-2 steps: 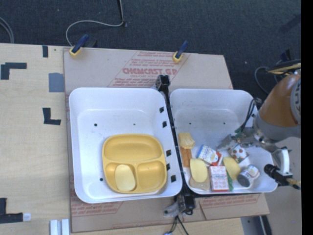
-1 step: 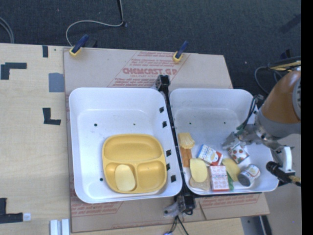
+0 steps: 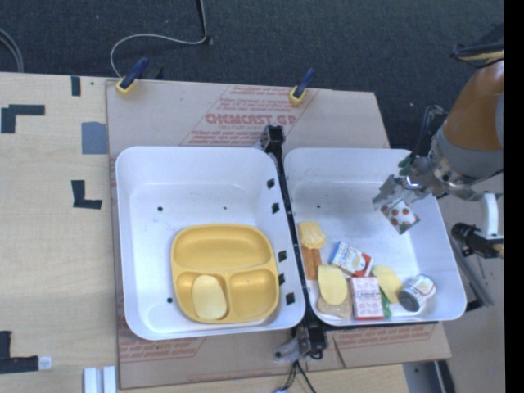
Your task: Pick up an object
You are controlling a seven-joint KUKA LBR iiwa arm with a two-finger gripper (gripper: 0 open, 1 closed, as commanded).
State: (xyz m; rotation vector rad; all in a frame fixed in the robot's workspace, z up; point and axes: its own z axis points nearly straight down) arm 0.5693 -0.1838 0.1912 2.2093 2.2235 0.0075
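Arm: grey with an orange band, reaching in from the right over the right bin (image 3: 426, 244).
Gripper (image 3: 399, 205): over the right bin's far right part; how far it is open cannot be told.
Small spotted object (image 3: 403, 216): white with red dots, right at the gripper tip; whether it is gripped is unclear.
Heap: blue-white packet (image 3: 350, 258), red carton (image 3: 367, 297), yellow pieces and a round tin (image 3: 416, 291) along the right bin's near side.
Left bin (image 3: 143, 219): holds a yellow divided plate (image 3: 225, 271).
Worktop (image 3: 49, 236): carries both bins.
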